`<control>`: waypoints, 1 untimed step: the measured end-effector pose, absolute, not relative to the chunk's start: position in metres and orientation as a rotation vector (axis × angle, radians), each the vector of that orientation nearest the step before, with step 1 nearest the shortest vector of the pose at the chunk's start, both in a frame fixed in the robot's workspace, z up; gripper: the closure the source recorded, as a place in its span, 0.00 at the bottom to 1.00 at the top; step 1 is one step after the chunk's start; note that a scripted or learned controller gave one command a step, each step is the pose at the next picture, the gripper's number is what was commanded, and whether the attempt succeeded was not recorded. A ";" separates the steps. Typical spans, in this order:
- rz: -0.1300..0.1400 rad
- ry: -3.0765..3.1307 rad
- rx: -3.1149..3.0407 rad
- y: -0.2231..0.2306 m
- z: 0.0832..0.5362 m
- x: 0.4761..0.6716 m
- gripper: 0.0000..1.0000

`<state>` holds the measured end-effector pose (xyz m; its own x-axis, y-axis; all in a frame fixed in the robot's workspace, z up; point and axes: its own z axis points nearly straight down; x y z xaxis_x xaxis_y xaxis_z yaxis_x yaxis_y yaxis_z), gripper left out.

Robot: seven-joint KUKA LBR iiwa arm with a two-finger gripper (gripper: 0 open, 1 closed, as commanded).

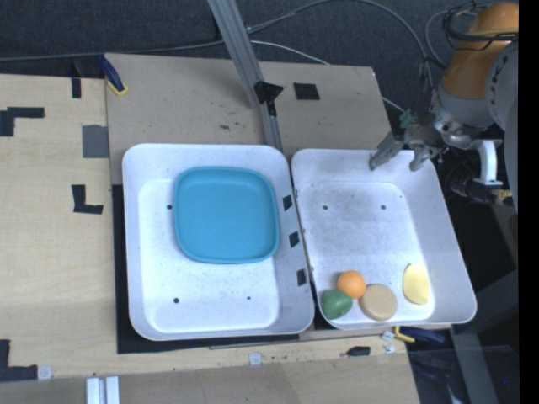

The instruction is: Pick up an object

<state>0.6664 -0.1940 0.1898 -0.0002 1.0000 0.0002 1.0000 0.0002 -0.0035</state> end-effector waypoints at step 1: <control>0.004 -2.220 -2.219 -0.204 0.136 0.665 0.00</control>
